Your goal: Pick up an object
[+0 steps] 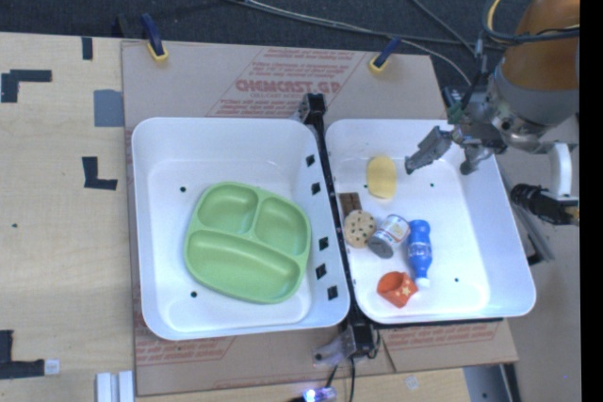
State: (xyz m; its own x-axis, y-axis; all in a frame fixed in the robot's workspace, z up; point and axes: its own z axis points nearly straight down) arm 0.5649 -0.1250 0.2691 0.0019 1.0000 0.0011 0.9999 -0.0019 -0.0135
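Hovering w/ fingers spread wide & holding nothing, the gripper (446, 152) sits over the right bin (490, 231), green divided plate (249, 241) far off to its left, blue bottle (418, 249) below, yellow object (382, 176) just beside-left.

arm (539, 52): cut off by the right and top edge, so the upper part is out of the picture.
gripper (447, 155): two dark fingers spread over the right bin, tips too small to see clearly.
small can (387, 235): label too blurred to read.
blue bottle (418, 251): print on it is not readable.
brown piece (350, 202): partly hidden behind the cookie (358, 228); what it is, I cannot tell.
surface (57, 231): continues past the left and bottom edge.
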